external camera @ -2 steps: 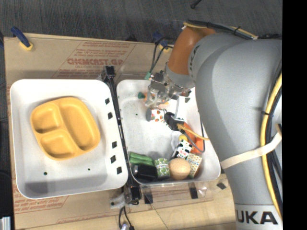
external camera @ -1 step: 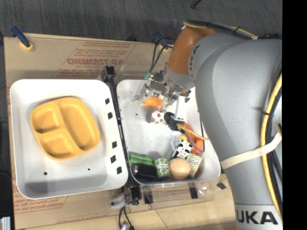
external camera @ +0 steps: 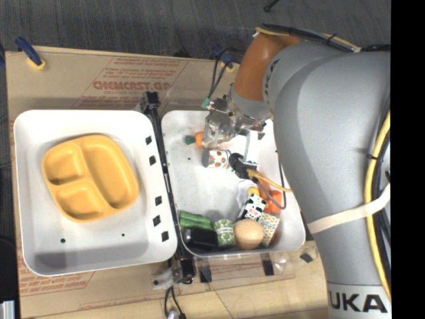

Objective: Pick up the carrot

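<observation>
End effector: we log the grey metal two-finger end effector [external camera: 216, 133] low over the far end of the right bin; we cannot tell whether it is open, closed or gripping.
Arm: we note the grey arm with an orange band [external camera: 255, 62] above the wrist, reaching in from the right and covering that bin's right rim.
Carrot: we record a small orange carrot with a green tip [external camera: 194, 139] lying on the bin floor just left of the end effector, very close to it; contact cannot be judged.
Cup: we list a small white patterned cup with orange marks [external camera: 217, 158] just below the end effector.
Right bin: we list the shallow white plastic bin on the right [external camera: 199, 191], bare white floor at its middle.
Near-end cluster: we count a green oblong piece [external camera: 196, 220], a black block [external camera: 198, 238], a tan round ball [external camera: 248, 234], a black-and-white spotted piece [external camera: 252, 208] and orange strips [external camera: 271, 195], crowded together.
Left bin: we list the shallow white plastic bin on the left [external camera: 40, 244], holding a yellow three-compartment plastic tray [external camera: 89, 176].
Surface: we note brown cardboard sheeting with red print [external camera: 126, 78] under both bins.
</observation>
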### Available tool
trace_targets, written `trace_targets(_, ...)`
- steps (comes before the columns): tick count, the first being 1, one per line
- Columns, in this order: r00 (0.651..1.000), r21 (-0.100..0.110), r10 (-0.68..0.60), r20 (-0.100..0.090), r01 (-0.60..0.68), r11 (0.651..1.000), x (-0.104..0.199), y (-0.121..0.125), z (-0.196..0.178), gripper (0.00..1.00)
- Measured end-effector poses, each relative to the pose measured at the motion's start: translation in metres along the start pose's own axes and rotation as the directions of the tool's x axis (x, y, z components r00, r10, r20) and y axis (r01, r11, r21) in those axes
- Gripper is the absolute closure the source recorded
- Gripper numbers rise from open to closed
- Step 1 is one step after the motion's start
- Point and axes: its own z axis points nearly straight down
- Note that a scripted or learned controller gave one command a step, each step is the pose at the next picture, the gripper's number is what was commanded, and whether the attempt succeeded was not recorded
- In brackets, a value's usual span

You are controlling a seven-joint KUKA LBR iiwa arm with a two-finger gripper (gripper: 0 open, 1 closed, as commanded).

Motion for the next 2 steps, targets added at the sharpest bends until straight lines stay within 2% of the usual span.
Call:
trace_targets(1, 1.000, 0.001, -0.001, 0.000, 0.001, 1.000, 0.000, 0.000, 0.000, 0.00)
trace_targets(2, 1.000, 0.000, -0.007, 0.001, 0.007, 1.000, 0.001, 0.000, -0.010, 1.00)
